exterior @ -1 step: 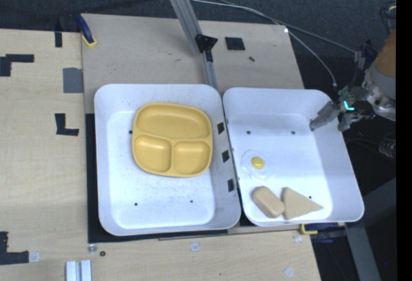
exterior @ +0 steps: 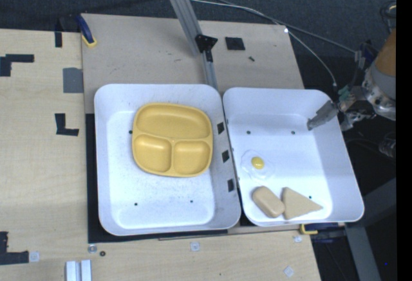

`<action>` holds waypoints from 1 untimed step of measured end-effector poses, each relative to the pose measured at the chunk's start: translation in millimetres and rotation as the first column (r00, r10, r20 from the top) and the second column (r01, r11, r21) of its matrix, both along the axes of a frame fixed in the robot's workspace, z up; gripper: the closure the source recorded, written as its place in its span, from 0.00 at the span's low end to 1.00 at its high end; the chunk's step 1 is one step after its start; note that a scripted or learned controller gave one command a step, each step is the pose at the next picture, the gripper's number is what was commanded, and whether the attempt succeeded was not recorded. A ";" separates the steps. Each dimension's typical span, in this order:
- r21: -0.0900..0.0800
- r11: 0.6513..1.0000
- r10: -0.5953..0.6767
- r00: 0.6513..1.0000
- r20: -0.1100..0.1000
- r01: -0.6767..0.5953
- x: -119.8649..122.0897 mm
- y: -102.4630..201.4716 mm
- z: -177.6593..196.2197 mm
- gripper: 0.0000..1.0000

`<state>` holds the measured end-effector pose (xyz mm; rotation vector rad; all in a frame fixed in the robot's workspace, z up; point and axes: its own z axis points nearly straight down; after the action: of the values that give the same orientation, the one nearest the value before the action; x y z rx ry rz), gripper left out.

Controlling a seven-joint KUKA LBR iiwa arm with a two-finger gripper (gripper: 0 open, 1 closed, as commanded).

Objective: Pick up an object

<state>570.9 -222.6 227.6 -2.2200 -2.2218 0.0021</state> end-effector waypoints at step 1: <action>0.001 1.000 0.000 1.000 -0.003 0.000 1.5 9.3 -49.0 0.00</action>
<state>572.4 -213.3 178.5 -2.2176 -2.2203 0.0051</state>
